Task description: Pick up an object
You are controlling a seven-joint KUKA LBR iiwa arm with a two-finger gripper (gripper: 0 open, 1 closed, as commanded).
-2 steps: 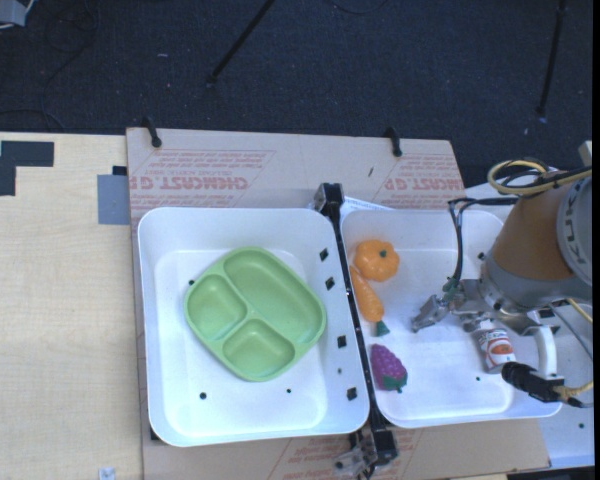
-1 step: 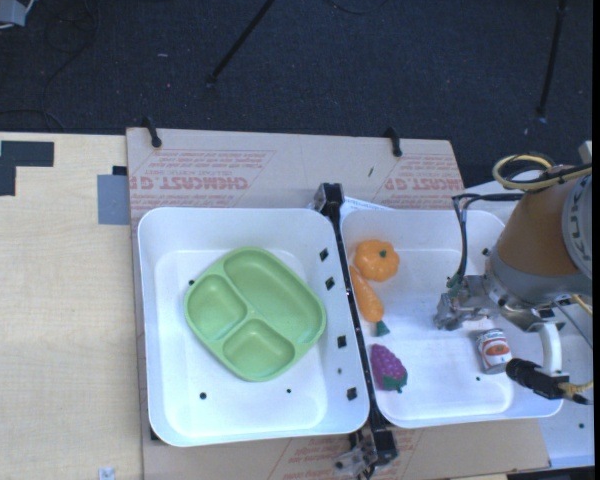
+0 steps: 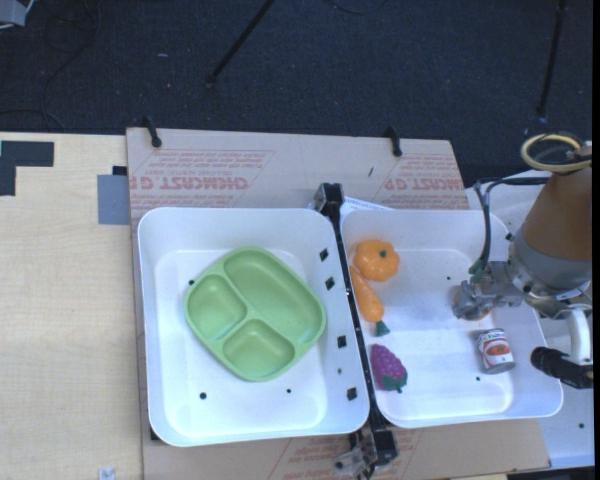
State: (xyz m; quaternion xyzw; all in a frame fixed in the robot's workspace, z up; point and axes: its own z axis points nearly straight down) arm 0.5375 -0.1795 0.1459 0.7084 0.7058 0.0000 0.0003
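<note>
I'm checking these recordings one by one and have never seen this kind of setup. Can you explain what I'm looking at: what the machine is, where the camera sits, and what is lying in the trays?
This is one picture from a camera fixed above a bench, looking down at a slant. The grey and orange shape at the right is a robot arm; its gripper hangs low over the right bin. I cannot tell whether it is holding anything. Its job is to pick up an object.

Two shallow white bins sit side by side. The left bin holds a green divided plate. The right bin holds an orange toy pumpkin, an orange toy carrot just below it, purple toy grapes, and a small can just below the gripper.
</note>
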